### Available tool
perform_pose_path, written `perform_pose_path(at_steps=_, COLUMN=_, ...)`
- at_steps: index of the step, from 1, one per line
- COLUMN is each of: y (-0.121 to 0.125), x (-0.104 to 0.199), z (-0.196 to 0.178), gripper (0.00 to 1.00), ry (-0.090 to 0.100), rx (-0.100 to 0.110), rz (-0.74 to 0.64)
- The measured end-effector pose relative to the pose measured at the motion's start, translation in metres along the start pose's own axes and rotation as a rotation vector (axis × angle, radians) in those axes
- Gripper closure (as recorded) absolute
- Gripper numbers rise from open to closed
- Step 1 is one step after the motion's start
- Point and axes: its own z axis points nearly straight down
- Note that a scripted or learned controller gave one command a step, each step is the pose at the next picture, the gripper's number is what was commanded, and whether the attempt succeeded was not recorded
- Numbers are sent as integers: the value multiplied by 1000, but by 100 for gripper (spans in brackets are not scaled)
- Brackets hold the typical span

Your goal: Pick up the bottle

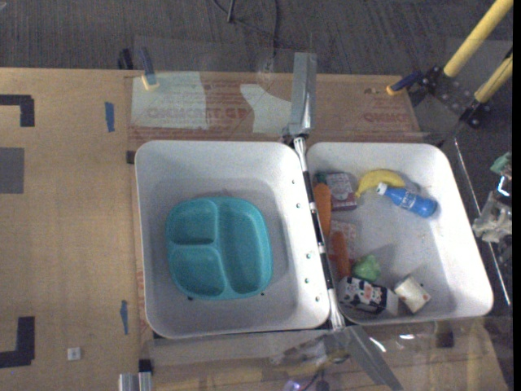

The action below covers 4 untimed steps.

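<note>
The bottle (409, 200) is blue with a white cap and lies on its side in the upper part of the right bin (456, 243), its cap end touching a yellow banana (377, 179). A pale grey part that looks like my gripper (491, 221) hangs just outside the right bin's right rim, at about the bottle's height in the picture and roughly a hand's width to its right. Nothing is visibly held by it.
The right bin also holds an orange carrot (323, 206), two snack packets (342, 187), a green piece (368, 267), a black-and-white carton (364, 295) and a beige block (412, 293). A teal divided plate (218, 248) lies in the left bin (163, 169).
</note>
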Motion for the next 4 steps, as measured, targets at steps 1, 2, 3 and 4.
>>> perform_pose_path(at_steps=1, y=2, x=-2, z=-25, gripper=100, ry=-1, rx=-3, rz=51)
perform_pose_path(at_steps=2, y=2, x=-3, z=-45, gripper=100, ry=-1, rx=-3, rz=28)
perform_pose_path(at_steps=3, y=-4, x=7, z=-37, gripper=100, ry=0, rx=-2, rz=383)
perform_pose_path(at_steps=4, y=-16, x=21, z=2, gripper=100, ry=-1, rx=2, rz=490)
